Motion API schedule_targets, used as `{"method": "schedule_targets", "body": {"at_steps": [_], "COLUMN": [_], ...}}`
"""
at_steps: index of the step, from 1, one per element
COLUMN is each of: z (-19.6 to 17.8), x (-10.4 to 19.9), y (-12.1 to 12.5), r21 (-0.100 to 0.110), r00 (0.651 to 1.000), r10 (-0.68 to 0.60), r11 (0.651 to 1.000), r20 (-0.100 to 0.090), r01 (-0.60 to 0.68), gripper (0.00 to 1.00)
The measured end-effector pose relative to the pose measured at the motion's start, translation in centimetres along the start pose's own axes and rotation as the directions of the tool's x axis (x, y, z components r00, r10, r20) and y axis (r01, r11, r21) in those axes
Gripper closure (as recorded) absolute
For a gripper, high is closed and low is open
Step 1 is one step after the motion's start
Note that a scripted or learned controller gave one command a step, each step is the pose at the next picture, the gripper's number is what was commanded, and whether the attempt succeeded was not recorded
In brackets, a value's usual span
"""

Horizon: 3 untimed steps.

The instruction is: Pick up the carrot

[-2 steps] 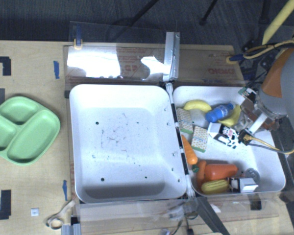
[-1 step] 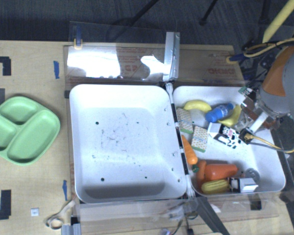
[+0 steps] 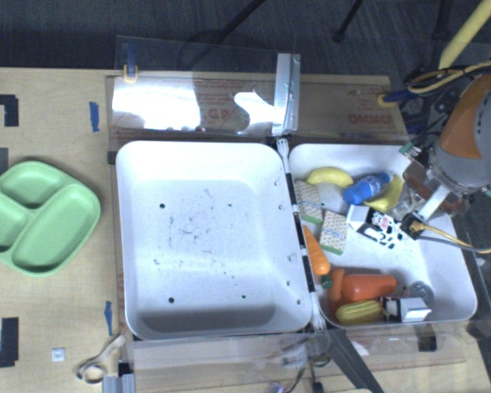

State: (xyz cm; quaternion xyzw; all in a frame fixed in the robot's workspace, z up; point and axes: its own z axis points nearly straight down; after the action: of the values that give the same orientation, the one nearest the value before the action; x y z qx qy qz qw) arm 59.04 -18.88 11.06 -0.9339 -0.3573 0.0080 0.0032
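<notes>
The carrot (image 3: pixel 316 254) is a short orange stick lying along the left wall of the right bin (image 3: pixel 454 273), partly under a checkered packet (image 3: pixel 334 232). My gripper (image 3: pixel 407 207) hangs over the right part of that bin, by a white cube with black marks (image 3: pixel 381 228). It is well to the right of the carrot and apart from it, with nothing seen in its grip.
The right bin also holds a banana (image 3: pixel 329 175), a blue bottle (image 3: pixel 365 189), a red-orange vegetable (image 3: pixel 365 286), a yellow corn cob (image 3: pixel 358 311) and a small white box (image 3: pixel 413 308). The left bin (image 3: pixel 204 228) sits beside it. A green divided plate (image 3: pixel 37 215) lies far left.
</notes>
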Motion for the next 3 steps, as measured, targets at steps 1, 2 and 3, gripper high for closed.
{"method": "schedule_targets", "body": {"at_steps": [1,2,3], "z": [-0.8,-1.6,1.1], "x": [0.1,0.1,3.5], "y": [-0.2,-0.3,0.6], "r21": [0.004,0.008,-0.004], "r00": [1.000,1.000,0.985], "r10": [-0.003,-0.005,0.171], "r11": [1.000,1.000,0.985], "r20": [0.003,0.007,-0.008], "r01": [0.003,0.005,-0.171], "gripper": [1.00,1.00,1.00]}}
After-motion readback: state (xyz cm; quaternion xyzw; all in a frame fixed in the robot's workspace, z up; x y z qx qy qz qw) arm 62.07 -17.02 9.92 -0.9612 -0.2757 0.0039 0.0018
